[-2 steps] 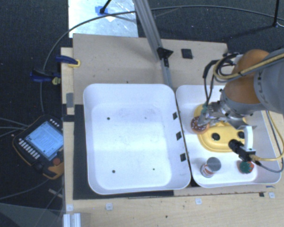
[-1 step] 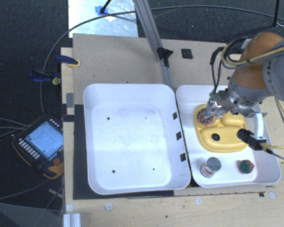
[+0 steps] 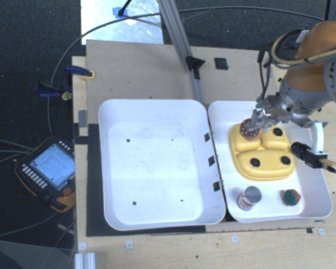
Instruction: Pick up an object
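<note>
In the right bin (image 3: 319, 203) lies a large yellow moulded piece (image 3: 263, 153) with black dots on top. A small brown round object (image 3: 248, 129) rests at its far left corner. My gripper (image 3: 257, 121) hangs directly over that corner, its tip right next to the brown object; whether they touch is unclear. A small silver can (image 3: 249, 198) stands near the bin's front edge, and a little red and green ball (image 3: 291, 196) lies to the right of it.
The left bin (image 3: 109, 150) sits beside the right one, joined by black clips (image 3: 211, 160). A metal pole (image 3: 176, 27) slants across the back of the bench. A teach pendant (image 3: 47, 170) lies off the bench to the left.
</note>
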